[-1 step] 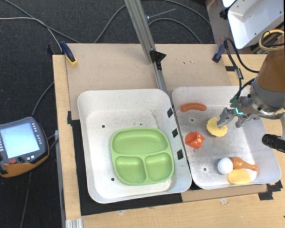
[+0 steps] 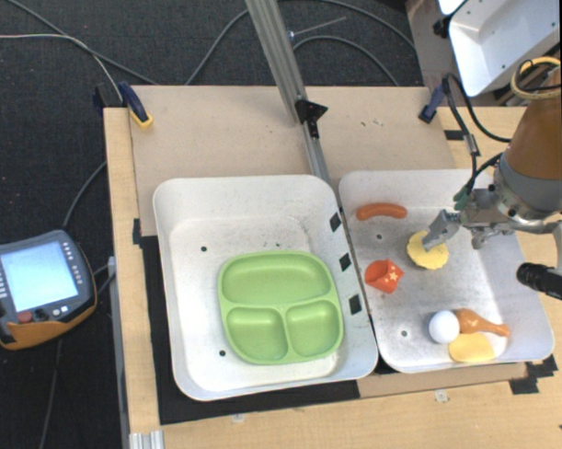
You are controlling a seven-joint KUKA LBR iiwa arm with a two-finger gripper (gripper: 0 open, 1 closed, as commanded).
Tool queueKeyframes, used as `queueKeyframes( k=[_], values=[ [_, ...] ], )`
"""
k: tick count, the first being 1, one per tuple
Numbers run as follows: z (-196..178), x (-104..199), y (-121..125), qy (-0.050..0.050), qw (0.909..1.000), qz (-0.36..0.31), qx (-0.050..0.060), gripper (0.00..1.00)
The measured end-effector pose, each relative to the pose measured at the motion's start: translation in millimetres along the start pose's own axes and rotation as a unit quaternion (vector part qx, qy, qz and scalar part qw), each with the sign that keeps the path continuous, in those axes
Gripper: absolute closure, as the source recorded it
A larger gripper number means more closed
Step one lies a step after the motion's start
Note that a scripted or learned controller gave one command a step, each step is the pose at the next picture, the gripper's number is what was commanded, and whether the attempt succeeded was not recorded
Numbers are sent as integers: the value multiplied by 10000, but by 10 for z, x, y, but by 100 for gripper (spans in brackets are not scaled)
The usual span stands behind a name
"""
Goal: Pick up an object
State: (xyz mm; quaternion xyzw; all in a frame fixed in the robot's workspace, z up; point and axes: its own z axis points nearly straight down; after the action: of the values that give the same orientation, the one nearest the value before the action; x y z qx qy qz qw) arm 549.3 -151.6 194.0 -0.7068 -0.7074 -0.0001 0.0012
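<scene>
The right bin (image 2: 504, 285) holds several small items. An orange sausage (image 2: 382, 211) lies at its back left and a red block (image 2: 384, 276) sits by its left wall. A yellow round piece (image 2: 427, 253) rests mid-bin. At the front are a white ball (image 2: 443, 326), an orange drumstick (image 2: 484, 324) and a yellow lump (image 2: 474, 349). My gripper (image 2: 460, 233) hangs over the bin's right half, open, its left finger (image 2: 440, 232) just above the yellow round piece. Nothing is between the fingers.
The left bin (image 2: 186, 268) carries a green divided plate (image 2: 280, 306). A metal post (image 2: 289, 71) slants up from between the bins. A teach pendant (image 2: 35, 287) lies off the bench at far left. Blue clamps (image 2: 134, 104) sit on the bench's back corners.
</scene>
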Motion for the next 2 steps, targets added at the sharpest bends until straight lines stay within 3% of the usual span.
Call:
queueKeyframes(
  k=[2],
  values=[
    [1061,39,-77,7,10000,9,32,0]
  ],
)
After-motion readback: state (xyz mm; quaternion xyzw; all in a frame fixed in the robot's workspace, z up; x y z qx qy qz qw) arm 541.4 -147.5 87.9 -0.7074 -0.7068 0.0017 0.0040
